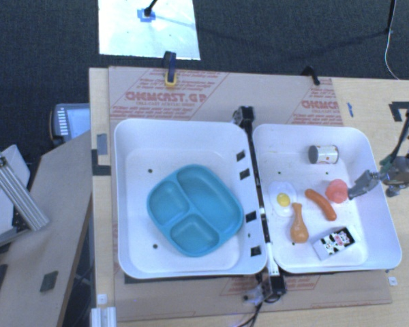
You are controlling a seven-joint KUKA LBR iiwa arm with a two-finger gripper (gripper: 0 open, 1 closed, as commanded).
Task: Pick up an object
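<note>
The right bin (375, 218) holds several toy foods. A small grey-and-white can (324, 154) lies near its back. A fried egg (283, 199) sits by the left wall, with an orange drumstick (298, 225) just in front of it. An orange sausage (321, 204) lies in the middle, and a pink round fruit (337, 190) touches its right end. A black-and-white carton (334, 242) lies near the front. My gripper (378, 181) hangs over the bin's right rim, just right of the pink fruit, and nothing shows in it.
The left bin (133, 148) holds a blue divided plate (194, 210). A black divider with clips (255, 196) runs between the bins. Printed cardboard (191, 94) lies under both bins, and a grey side table (48, 216) stands at the left.
</note>
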